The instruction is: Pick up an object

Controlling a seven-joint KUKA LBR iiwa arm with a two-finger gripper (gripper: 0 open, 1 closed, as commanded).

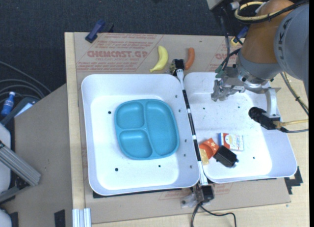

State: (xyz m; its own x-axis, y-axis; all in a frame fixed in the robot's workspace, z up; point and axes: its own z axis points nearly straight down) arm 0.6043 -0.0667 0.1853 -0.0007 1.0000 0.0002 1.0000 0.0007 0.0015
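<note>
Near the front of the right bin lie three small objects. An orange packet rests against the divider, a white box with red and blue print sits just right of it, and a black block lies in front of both. My gripper hangs over the far left part of the same bin, well behind these objects and touching none of them. Nothing shows in its grasp.
The left bin holds a blue divided plate. Behind the bins, a yellow banana and an orange carrot-like piece lie on the board. A black fitting with a yellow cable hangs from the arm over the right bin.
</note>
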